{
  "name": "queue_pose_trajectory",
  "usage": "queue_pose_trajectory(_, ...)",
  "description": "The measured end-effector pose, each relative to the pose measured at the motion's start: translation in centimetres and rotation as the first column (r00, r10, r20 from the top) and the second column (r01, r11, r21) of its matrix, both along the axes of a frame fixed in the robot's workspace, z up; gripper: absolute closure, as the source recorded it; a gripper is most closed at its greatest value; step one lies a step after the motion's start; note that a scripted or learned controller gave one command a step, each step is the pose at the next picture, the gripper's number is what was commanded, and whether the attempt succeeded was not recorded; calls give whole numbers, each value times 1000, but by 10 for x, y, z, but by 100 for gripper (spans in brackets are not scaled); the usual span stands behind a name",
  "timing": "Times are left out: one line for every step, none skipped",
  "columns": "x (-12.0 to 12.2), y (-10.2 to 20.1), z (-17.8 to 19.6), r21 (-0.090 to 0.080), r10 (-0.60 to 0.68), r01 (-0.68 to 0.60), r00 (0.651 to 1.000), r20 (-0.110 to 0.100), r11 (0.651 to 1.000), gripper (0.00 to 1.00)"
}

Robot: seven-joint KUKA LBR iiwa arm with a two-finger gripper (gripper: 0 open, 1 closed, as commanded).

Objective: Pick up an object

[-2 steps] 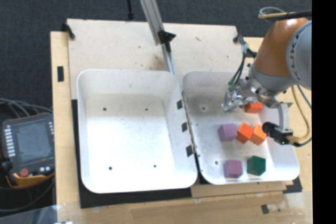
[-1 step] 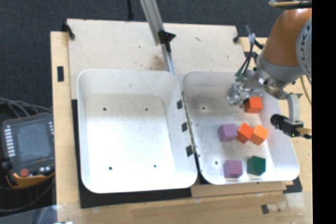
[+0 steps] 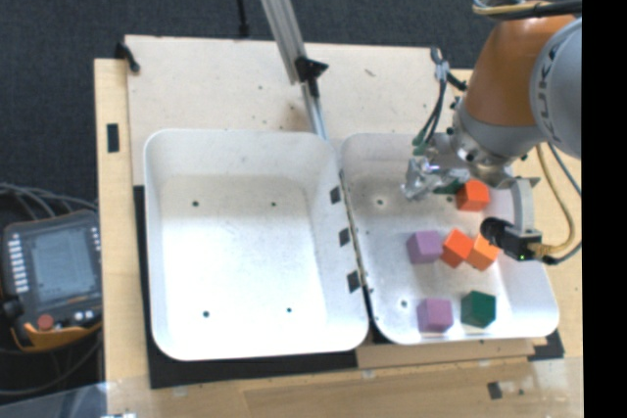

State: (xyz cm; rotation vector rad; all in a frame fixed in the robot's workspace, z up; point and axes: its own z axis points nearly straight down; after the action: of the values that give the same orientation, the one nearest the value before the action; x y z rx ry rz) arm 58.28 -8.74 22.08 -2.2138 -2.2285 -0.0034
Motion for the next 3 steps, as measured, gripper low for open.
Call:
queue_pose_trajectory(-21,45,-6,-1,-1,1,1000,-2,1000,100)
queue_pose_trajectory(-35,84,1,1,0,0,1000,-2,1000,100)
queue_pose_trajectory(-55,129,17,1,1,-1,1000,-3,1000,100)
